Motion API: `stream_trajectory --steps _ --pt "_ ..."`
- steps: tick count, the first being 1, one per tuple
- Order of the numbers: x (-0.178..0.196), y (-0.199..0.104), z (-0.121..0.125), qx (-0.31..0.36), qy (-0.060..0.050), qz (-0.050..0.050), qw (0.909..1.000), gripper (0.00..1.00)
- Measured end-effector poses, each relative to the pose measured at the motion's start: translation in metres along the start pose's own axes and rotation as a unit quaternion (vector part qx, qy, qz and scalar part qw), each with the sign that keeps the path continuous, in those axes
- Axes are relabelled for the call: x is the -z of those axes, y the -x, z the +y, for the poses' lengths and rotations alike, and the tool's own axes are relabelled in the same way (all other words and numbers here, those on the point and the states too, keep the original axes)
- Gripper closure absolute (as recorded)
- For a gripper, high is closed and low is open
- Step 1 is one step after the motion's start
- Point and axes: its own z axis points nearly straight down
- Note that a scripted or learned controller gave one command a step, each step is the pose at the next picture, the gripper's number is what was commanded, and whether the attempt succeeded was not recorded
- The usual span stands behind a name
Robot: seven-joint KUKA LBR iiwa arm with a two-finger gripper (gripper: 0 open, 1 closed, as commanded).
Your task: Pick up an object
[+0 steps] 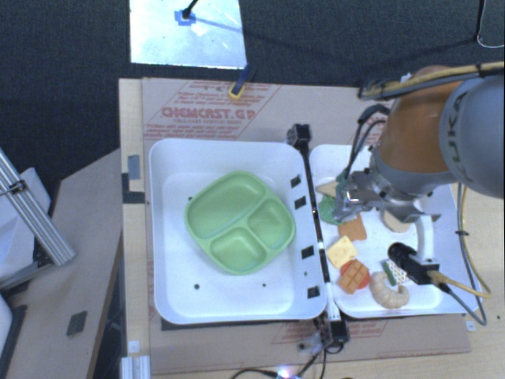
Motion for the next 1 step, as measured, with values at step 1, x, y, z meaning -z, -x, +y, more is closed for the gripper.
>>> stream_trajectory --steps 1 --pt "-0.0051 -0.0528 -0.0044 -0.001 0.0 0.0 1.0 1.0"
